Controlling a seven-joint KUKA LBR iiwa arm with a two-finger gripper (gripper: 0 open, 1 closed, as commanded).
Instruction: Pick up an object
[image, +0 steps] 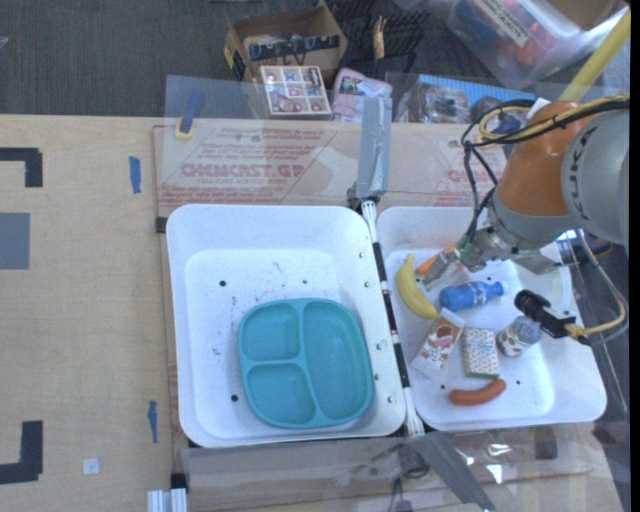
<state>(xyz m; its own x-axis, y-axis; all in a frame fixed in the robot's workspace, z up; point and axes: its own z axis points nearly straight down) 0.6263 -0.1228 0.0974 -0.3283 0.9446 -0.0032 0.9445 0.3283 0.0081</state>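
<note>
The right bin (575, 392) holds several objects. A yellow banana (409, 288) lies at its left side, with a blue bottle (470, 295) on its side next to it. Nearer the front are a small white carton (438, 346), a green-and-white box (481, 352), a small round jar (514, 339) and a reddish sausage (477, 393). My gripper (447, 262) hangs low over the back left of this bin, just above the banana's upper end. A small orange object (428, 266) lies right at its tip. I see nothing lifted.
The left bin (200, 245) bears a teal divided plate (303, 362). A black part (537, 308) of the arm's gear and cables hang over the right bin's right side. Boxes and clutter (293, 88) sit beyond the bins.
</note>
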